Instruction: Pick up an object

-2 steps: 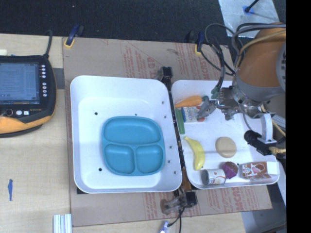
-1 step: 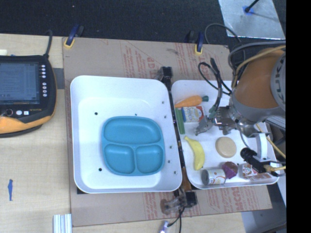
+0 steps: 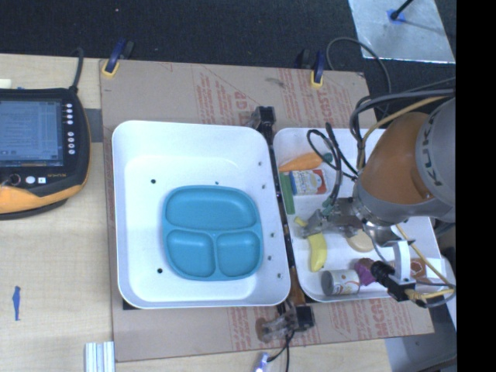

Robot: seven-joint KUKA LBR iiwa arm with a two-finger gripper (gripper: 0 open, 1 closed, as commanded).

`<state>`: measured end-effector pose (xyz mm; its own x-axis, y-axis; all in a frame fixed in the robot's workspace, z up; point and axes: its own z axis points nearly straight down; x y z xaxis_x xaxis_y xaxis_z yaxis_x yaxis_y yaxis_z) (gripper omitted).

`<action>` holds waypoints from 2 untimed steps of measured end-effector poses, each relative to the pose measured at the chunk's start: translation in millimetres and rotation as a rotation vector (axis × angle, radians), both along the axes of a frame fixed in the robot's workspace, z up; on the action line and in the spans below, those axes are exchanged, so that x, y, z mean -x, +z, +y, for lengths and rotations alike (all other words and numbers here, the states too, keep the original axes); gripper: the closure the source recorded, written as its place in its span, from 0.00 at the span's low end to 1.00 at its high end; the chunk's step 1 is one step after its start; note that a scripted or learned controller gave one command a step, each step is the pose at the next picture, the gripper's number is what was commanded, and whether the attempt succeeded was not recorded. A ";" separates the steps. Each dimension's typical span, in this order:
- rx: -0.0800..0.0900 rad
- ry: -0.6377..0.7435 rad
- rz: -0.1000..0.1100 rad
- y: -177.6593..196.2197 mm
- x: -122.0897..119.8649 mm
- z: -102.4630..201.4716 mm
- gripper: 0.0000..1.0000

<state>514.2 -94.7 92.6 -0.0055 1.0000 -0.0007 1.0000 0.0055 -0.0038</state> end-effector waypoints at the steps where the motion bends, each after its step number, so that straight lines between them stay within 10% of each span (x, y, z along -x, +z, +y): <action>1: -0.001 0.000 0.000 -1.2 23.5 -1.2 0.00; 2: 0.001 0.003 0.001 9.0 23.0 -2.3 1.00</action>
<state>491.3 -97.0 101.6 -0.0086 1.0000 -0.0013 1.0000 0.0086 -0.0047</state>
